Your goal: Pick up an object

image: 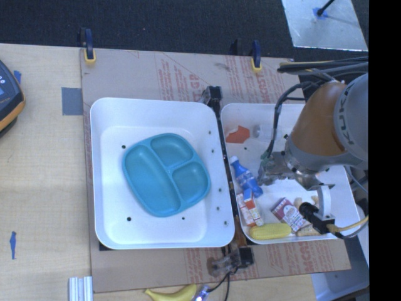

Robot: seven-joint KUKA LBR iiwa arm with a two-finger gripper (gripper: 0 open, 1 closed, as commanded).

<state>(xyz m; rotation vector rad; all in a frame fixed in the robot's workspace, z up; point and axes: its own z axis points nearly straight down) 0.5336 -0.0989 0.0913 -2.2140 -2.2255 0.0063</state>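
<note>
The right white bin (pixel 250 115) holds several small items: a blue bottle (pixel 245 178), an orange-red piece (pixel 238 134), a red and white packet (pixel 250 211), a dark red packet (pixel 289 214) and a yellow item (pixel 270 232). My gripper (pixel 270 168) hangs low over the middle of this bin, just right of the blue bottle, under the grey arm and its orange band (pixel 318 119). The wrist hides its tip, and I see no item in its hold.
The left white bin (pixel 106 121) holds a blue compartment plate (pixel 166 174). A black clip (pixel 214 95) sits where the two bins meet. A banana (pixel 170 291) lies at the bench's front edge, and a dark device (pixel 9 99) sits at far left.
</note>
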